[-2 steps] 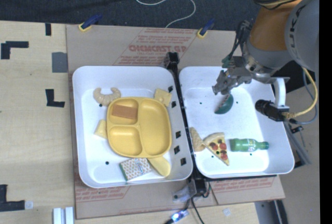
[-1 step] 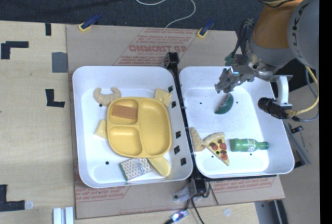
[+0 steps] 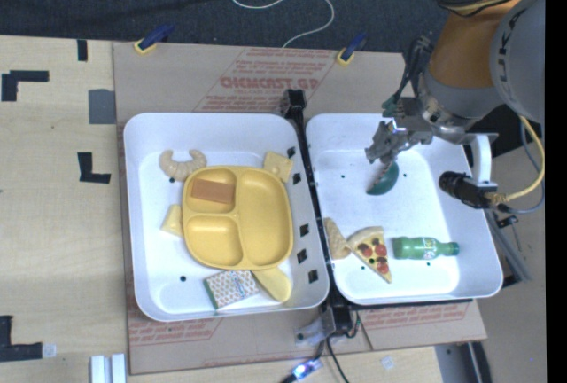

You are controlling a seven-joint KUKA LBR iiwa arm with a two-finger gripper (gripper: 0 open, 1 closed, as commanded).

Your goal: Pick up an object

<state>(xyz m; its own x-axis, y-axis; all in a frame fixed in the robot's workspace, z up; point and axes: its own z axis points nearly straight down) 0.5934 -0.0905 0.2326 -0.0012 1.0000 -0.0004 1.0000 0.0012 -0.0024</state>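
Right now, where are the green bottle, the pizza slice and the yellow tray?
green bottle (image 3: 423, 247), camera view, middle of its body
pizza slice (image 3: 371, 249), camera view, its topping
yellow tray (image 3: 266, 222), camera view, bare large compartment

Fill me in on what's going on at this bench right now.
A grey KUKA arm reaches in over the right bin, its hand low, just above a dark teal curved piece. Whether it grips that piece is not clear. Nearer the front of that bin lie a toy pizza slice and a green bottle. The left bin holds a yellow divided tray with small food toys around it.
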